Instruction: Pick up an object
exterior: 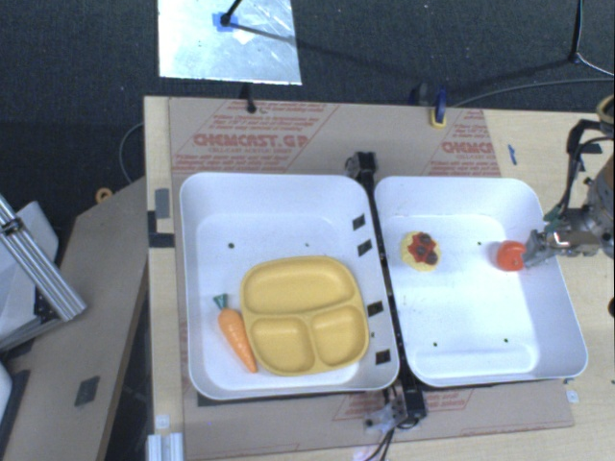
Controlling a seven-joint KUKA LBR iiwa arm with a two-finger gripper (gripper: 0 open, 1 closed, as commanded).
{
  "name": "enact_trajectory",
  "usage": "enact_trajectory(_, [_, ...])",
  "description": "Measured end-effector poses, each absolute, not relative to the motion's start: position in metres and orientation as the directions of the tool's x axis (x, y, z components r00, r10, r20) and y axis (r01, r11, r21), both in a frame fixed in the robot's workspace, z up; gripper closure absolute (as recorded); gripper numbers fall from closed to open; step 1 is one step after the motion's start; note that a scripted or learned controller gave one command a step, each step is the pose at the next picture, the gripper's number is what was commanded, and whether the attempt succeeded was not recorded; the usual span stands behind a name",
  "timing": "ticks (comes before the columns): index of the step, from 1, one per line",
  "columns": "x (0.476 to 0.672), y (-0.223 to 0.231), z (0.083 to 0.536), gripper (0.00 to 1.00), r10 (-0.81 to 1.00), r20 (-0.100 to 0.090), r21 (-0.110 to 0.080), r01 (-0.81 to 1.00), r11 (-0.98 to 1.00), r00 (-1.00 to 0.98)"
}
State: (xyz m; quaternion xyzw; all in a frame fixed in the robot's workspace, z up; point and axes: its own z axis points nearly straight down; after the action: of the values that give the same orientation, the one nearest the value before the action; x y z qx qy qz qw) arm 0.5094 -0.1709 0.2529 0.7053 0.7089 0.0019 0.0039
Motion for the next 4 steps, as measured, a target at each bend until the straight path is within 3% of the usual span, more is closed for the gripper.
enact_trajectory(3, [0.548,-0.003,0.245,1.00,1.000,0.001,0.004,1.000,0.010,-0.010])
enact_trajectory(4, [0.547,0.049,0.231,1.00,1.000,0.002,0.000,1.000,0.010,-0.010])
